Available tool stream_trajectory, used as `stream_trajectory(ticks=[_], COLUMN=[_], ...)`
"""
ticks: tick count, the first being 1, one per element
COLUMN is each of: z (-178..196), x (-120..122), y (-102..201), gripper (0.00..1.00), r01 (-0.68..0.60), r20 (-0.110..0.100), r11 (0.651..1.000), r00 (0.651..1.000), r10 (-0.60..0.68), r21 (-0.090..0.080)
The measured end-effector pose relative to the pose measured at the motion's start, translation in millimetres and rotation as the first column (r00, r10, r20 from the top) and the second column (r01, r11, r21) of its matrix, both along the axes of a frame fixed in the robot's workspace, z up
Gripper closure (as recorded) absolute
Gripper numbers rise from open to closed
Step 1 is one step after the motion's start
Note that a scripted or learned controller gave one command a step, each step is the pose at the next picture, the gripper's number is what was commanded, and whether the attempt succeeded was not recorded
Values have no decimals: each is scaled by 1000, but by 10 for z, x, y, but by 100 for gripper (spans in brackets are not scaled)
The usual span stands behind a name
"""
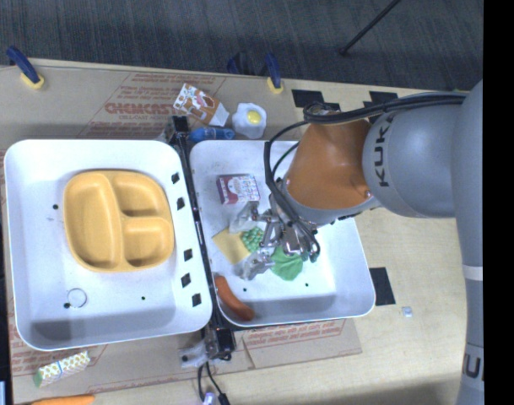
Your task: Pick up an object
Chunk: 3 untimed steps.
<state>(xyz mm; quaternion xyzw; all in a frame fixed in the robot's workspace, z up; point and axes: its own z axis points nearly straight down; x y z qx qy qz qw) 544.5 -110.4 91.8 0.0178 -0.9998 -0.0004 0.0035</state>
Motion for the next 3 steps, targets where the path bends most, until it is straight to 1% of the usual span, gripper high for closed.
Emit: stream_trajectory(ticks=[1, 2, 3], z=[-3, -1, 0], x=[-86, -254, -211], y=[189, 164, 189], gripper=[0, 0, 0], r01=[-38, 206, 218], r20=[0, 2, 7], r11=[999, 978, 976], r00=[999, 978, 976], r10=[38, -206, -218], r21=[1, -1, -1])
